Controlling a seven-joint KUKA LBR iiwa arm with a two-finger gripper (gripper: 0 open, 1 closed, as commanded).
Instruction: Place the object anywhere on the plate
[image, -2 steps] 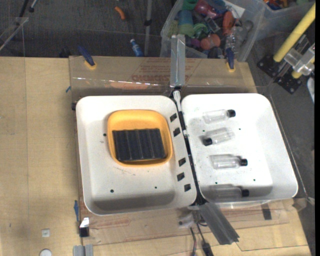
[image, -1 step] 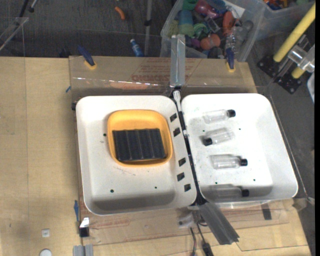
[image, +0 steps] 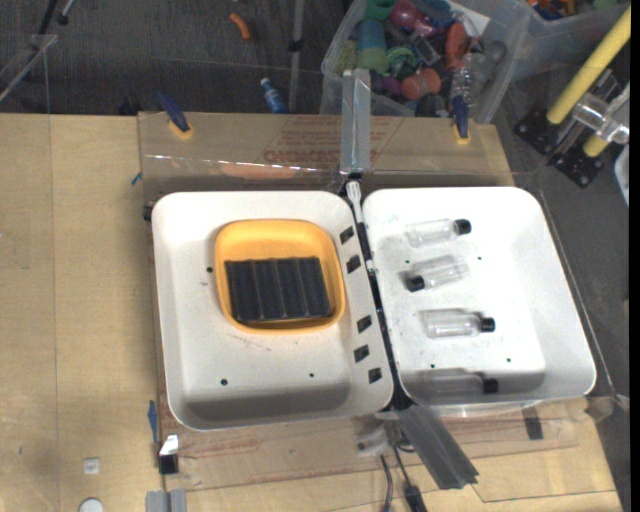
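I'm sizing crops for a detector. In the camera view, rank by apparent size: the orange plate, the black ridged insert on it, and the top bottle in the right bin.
1. Plate
2. Insert, lying within the plate
3. Top bottle, clearly the smallest

A fourth clear bottle (image: 462, 381) at the right bin's (image: 560, 300) near edge is blurred.

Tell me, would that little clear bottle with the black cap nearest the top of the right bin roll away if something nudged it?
Probably. The small clear plastic bottle with the black cap lies on its side on the smooth floor of the right white bin, so a sideways nudge could roll it. It looks see-through and empty, so likely light. Its glossy surface may be slippery.
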